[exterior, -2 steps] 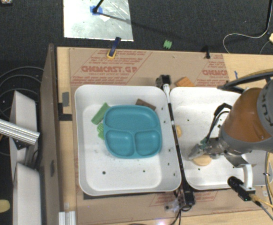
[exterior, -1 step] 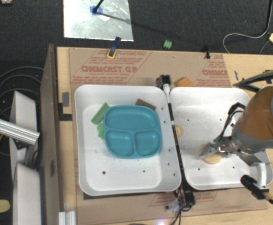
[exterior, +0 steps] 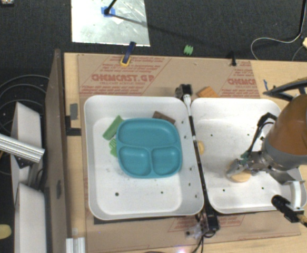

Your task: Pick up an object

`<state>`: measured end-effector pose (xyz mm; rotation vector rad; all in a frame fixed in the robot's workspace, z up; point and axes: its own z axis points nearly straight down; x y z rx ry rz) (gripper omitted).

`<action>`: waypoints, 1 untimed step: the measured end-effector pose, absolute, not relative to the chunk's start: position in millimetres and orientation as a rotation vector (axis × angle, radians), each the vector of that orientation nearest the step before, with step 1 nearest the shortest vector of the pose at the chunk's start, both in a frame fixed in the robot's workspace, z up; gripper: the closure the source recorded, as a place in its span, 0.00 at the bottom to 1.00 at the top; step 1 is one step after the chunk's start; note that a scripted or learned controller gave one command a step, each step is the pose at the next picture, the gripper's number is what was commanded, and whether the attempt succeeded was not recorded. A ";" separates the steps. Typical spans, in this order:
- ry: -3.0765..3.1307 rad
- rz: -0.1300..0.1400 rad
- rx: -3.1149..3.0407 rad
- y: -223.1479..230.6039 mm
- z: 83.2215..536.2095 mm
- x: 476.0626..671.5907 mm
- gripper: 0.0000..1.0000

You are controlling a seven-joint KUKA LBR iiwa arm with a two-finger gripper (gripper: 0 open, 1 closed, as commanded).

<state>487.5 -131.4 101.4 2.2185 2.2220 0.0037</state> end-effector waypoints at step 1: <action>2.230 0.019 2.197 -44.7 190.2 576.9 1.00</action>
